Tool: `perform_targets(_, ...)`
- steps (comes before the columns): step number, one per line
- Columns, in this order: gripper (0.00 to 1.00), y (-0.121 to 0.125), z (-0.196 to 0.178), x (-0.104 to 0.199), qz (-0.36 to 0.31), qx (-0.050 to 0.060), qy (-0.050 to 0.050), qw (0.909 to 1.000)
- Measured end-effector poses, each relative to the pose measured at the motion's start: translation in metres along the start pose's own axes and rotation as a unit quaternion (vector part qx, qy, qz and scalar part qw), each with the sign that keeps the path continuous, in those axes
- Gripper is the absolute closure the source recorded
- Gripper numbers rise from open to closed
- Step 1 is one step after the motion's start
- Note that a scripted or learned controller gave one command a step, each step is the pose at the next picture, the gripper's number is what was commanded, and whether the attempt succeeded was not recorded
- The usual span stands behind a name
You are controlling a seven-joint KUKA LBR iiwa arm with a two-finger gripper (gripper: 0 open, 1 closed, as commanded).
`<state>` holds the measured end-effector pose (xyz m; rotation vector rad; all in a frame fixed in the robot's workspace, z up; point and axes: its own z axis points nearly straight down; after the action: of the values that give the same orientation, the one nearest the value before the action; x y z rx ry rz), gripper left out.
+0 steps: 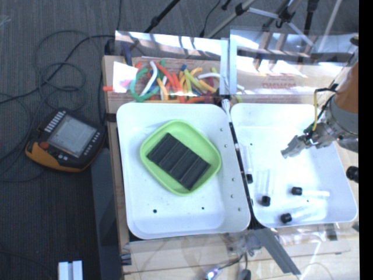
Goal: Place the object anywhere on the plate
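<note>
Two shallow white bins with rounded corners sit side by side on the tabletop [175,255], whose pale wooden edge shows along the bottom of the frame.

The left bin [134,214], matte and smooth, holds a lime-green plate [152,142] of rounded-square outline, turned at an angle. On the plate lies a dark grey rectangular slab [178,161] with lengthwise ribs; it rests flat, wholly within the raised green rim.

The right bin [256,127] holds several clear, tube-like vials with black caps, loosely scattered in its lower half: one vial [264,185] near the bin's left wall, one black cap [296,190] nearer the centre, and another vial [294,216] at the lower edge. Their transparent bodies are hard to trace against the white.

At the right of the frame the arm [349,107], grey with an orange band, reaches over the right bin. Its pincer [289,150], a slim grey metal form, points toward the lower left above the bin's middle; whether it is released or clenched cannot be told, and no item is seen in it.

Behind the bins, at upper centre, a reflective-walled tray holds a tangle of coloured cords [169,81] in red, orange, green and white. On the dark carpeted floor at the left lies a control pendant [67,139] with an orange casing and a grey screen.
</note>
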<state>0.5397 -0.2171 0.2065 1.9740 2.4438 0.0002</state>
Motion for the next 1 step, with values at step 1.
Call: perform_targets(1, 1.0, -0.0369, 0.0303, 0.089, -0.163, 0.001, 0.001, 0.9866)
